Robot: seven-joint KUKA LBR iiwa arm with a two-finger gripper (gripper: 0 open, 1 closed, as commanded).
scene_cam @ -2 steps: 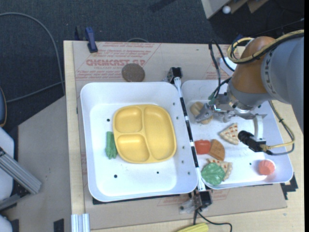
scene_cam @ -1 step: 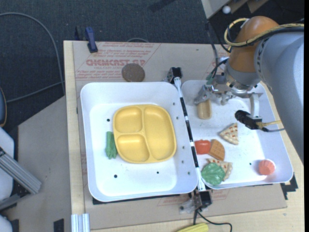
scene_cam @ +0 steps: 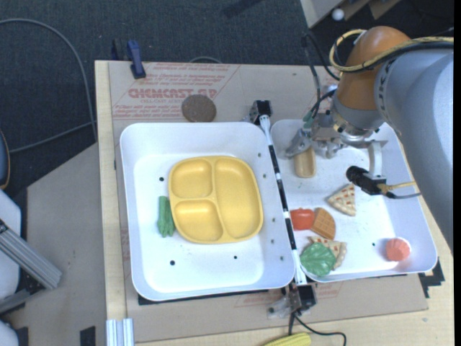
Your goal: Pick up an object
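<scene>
My gripper [scene_cam: 311, 144] hangs over the far left corner of the right bin [scene_cam: 410, 193], under the orange wrist band. A tan, bun-like piece [scene_cam: 305, 164] lies directly below it, its upper end tucked under the gripper; whether it is gripped cannot be told. Nearer in the same bin are a pizza-like wedge [scene_cam: 344, 199], a red piece [scene_cam: 302, 218], an orange waffle-like piece [scene_cam: 325, 224], a green leafy item [scene_cam: 318, 258] and an orange-red ball [scene_cam: 397, 249].
The left bin [scene_cam: 144, 251] holds a yellow divided plate [scene_cam: 215, 197] and a green pod [scene_cam: 166, 216] beside it. A brown disc [scene_cam: 199, 109] and a blue clip [scene_cam: 135, 58] rest on the board behind the bins. The arm covers the right bin's far right.
</scene>
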